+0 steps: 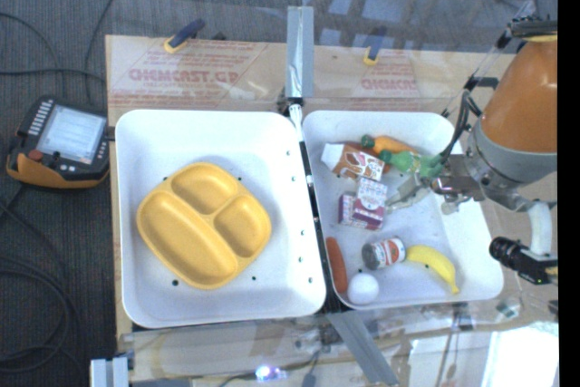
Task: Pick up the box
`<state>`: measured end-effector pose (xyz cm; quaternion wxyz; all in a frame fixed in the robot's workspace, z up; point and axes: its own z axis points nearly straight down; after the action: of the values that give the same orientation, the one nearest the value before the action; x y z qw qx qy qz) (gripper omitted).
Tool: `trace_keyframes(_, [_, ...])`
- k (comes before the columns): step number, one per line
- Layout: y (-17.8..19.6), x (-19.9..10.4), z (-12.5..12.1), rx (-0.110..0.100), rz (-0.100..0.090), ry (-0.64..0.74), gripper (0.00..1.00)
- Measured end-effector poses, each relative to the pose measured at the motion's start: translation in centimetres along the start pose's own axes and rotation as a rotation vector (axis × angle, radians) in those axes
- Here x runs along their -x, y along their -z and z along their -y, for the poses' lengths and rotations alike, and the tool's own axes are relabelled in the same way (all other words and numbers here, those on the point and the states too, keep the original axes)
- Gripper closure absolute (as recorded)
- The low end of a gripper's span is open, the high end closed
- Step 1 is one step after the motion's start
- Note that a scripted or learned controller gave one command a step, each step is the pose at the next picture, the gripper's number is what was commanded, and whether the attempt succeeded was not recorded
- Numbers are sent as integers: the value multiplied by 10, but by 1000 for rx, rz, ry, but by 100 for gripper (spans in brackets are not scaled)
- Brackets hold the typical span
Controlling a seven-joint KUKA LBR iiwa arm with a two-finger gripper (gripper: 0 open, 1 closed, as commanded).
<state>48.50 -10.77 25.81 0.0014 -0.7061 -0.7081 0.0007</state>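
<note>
Two boxes lie in the right bin (471, 236). An orange-brown printed box (357, 163) rests near the bin's back left. A smaller white and purple box (365, 205) lies just in front of it. My gripper (412, 191) hangs low over the bin's middle, just right of the white and purple box, on the grey arm with the orange band (530, 100). Nothing is visibly held in the gripper.
A carrot (391, 143) and a green item (412, 163) lie at the back of the right bin. A can (385, 252), a banana (435, 266), a white ball (363, 288) and a sausage (336, 261) lie at the front. A yellow divided plate (204, 224) sits in the left bin (145, 140).
</note>
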Motion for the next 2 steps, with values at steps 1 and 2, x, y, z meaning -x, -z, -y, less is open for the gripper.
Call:
trace_keyframes(1, [-77,-11,-47,-2,0,-177,0])
trace_keyframes(2, [-168,-12,-98,12,3,-47,0])
